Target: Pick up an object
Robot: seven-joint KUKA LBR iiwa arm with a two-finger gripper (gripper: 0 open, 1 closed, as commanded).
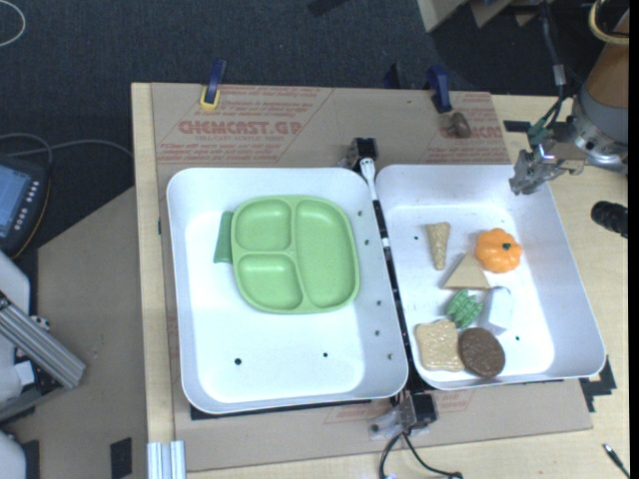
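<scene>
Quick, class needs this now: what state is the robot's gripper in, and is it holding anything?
Gripper: over the far right edge of the right bin, holding nothing; open or closed cannot be told.

Two white bins sit side by side on the surface (300, 118). The left bin (200, 347) holds a green divided plate (296, 252). The right bin (559, 297) holds a small orange pumpkin (498, 250), a tan wedge (437, 243), a green piece (464, 308), a cracker (436, 345) and a brown disc (481, 351). The gripper (527, 176) hovers over that bin's upper right rim.
</scene>
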